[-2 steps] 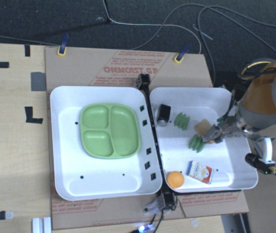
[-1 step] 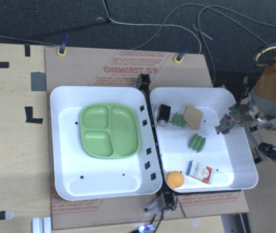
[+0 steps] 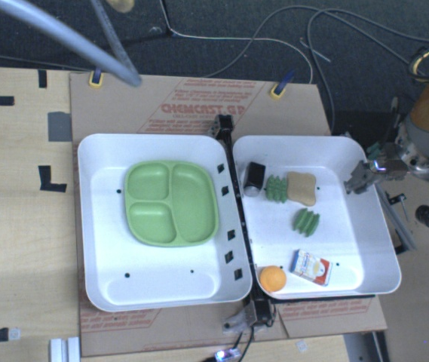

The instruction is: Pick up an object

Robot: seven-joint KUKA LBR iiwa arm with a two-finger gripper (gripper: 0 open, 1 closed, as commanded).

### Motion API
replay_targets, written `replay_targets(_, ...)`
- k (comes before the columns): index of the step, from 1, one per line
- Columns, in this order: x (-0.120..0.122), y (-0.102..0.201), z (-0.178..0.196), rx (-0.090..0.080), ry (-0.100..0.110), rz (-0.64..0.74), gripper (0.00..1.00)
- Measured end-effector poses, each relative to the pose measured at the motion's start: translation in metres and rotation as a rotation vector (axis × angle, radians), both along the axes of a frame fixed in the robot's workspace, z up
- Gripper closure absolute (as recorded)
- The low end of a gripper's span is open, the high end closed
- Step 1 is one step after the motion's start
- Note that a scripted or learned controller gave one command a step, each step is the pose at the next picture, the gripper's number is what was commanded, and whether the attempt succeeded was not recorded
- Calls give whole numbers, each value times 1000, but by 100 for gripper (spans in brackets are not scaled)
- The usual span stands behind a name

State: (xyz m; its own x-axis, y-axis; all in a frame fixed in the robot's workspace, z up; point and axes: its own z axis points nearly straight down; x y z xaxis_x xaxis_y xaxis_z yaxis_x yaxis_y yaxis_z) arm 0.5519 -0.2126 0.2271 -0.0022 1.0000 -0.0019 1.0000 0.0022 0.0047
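I see the left bin [image 3: 93, 225] on brown cardboard [image 3: 199, 100], holding a green divided plate [image 3: 173, 202]. The right bin [image 3: 372, 262] holds small objects, among them an orange ball [image 3: 273, 279]. The gripper [image 3: 361, 178] hangs at its right rim; its state I cannot tell.

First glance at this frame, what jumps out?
The green divided plate dominates the left bin. The right bin holds small items: a black block, two green ridged pieces, a tan piece, an orange ball and a small carton. The gripper sits at that bin's right rim.
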Motion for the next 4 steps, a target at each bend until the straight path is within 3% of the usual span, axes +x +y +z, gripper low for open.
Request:
replay_targets(1, 11, -1, 54, 0, 0, 0, 100)
replay_targets(4, 20, 149, 47, 2, 6, 2, 100)
